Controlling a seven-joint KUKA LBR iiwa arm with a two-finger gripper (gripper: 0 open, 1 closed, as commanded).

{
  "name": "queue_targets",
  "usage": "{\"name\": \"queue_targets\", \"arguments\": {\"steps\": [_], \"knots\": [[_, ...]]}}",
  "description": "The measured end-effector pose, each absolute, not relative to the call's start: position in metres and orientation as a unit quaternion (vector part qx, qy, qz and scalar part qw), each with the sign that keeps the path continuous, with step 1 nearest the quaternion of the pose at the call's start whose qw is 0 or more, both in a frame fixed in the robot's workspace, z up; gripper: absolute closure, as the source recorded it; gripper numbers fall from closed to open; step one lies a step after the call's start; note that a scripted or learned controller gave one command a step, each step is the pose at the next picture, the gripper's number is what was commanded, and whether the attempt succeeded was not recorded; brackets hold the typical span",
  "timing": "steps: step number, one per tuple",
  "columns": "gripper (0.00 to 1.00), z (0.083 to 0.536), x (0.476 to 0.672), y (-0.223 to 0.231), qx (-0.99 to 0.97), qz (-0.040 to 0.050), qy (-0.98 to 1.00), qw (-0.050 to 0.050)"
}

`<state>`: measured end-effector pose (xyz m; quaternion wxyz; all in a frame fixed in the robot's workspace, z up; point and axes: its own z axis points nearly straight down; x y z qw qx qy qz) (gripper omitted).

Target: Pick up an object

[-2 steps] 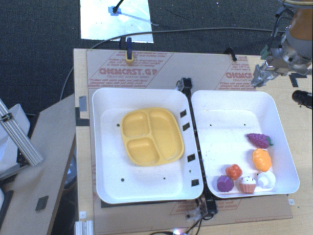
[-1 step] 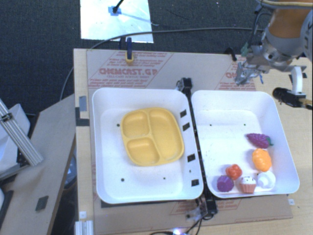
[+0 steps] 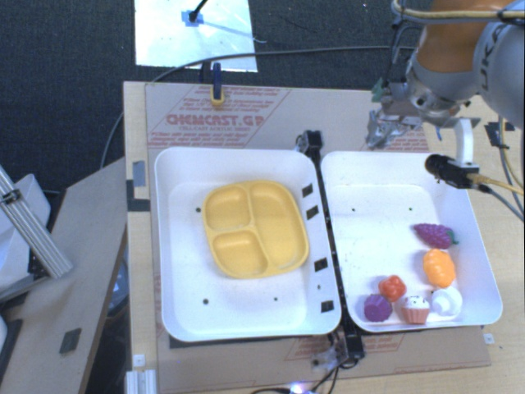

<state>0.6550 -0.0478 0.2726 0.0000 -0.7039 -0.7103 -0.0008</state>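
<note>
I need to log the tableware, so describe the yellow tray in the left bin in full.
The yellow tray is a rounded-corner rectangle, looking like matte plastic, moulded into three compartments by raised ribs: two at the far side, one at the near side. It lies flat and right way up on the floor of the left bin, roughly centred, turned at a slant to the bin's walls. Nothing lies in its compartments, and it touches nothing besides the bin floor.
</note>
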Motion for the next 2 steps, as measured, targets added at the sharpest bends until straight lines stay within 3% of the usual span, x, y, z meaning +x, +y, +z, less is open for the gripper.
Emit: {"name": "queue_targets", "arguments": {"steps": [1, 2], "knots": [[1.00, 0.263, 0.649, 0.012, -0.704, -0.0011, -0.711, 0.000], [1.00, 0.260, 0.657, 0.062, -0.704, -0.0017, -0.710, 0.000]]}}
